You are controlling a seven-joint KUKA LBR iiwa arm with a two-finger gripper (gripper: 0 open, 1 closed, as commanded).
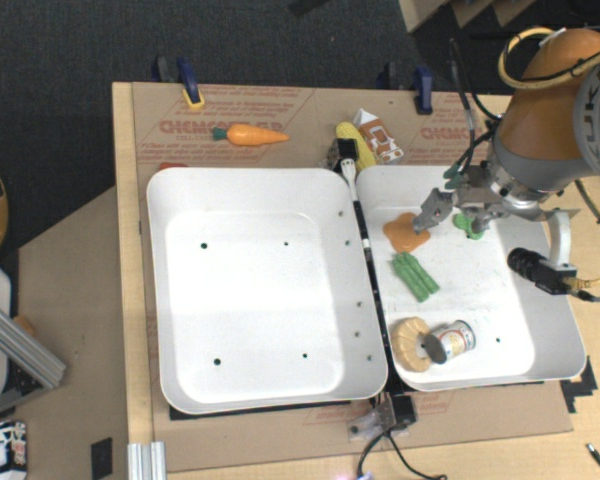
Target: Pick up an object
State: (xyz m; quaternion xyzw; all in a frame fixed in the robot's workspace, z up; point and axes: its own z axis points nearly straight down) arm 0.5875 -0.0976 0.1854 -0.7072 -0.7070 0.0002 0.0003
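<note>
The arm (550, 118) reaches in from the right over the right-hand bin (540, 363), and its end effector (458, 208) hangs low above the upper part of that bin. Whether the end effector is released or clenched cannot be told from this slant; the metal parts blur together against the white floor.

Several candidates for the pick lie in the right bin. An orange piece (407, 233) sits just beside the end effector on its left, possibly touching it, though nothing shows it being lifted. A small green item (472, 224) lies just beneath the tool. Lower down rests a green ridged object (416, 276), and near the front edge a round tan item (412, 340) touches a small can (456, 340).

The left-hand bin (175, 298) carries none of these. Outside the bins, on the tabletop (130, 148), lie a toy carrot (252, 135) and a yellow object (360, 143) with a small carton (381, 140) beside it.

Judging by this, the task is at the approach or grasp stage: the tool is down among the objects, likely aimed at the orange piece or the small green item, but no object is visibly raised off the bin floor. A secure grip and the lift remain to be done
</note>
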